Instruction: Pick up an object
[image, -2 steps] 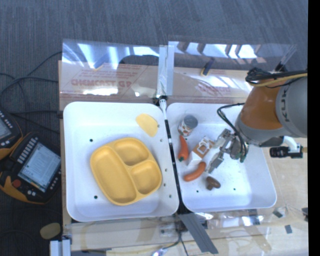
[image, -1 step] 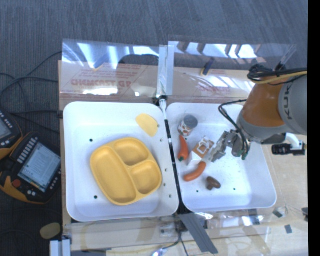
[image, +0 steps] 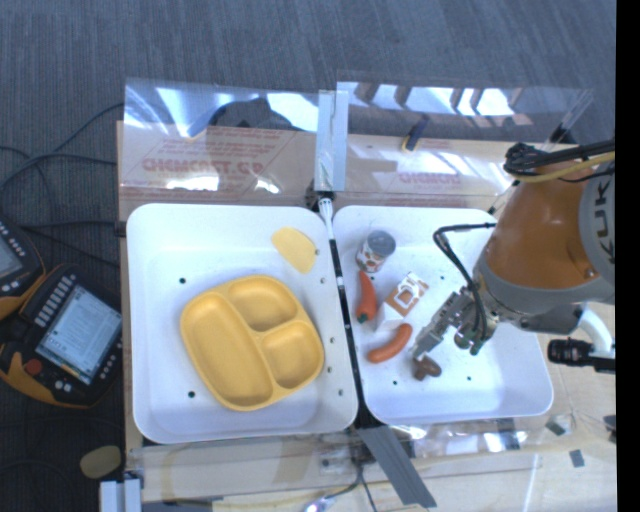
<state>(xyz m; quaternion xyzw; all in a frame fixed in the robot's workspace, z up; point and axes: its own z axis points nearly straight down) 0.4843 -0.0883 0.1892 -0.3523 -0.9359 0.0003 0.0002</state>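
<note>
Right bin — landmark. Contents: carrot at its left wall; sausage below the carrot; small tin toward the far wall; orange-white carton near centre; brown piece near the front. Gripper low over the bin, just above the brown piece; jaws' spread — cannot tell. Nothing visibly held; pick-up judged not yet made. Left of the bin: yellow divided plate.

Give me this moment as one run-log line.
gripper: low in right bin, over brown piece | grasp: not confirmed | sausage, carrot: loose | left bin: yellow tray
</note>
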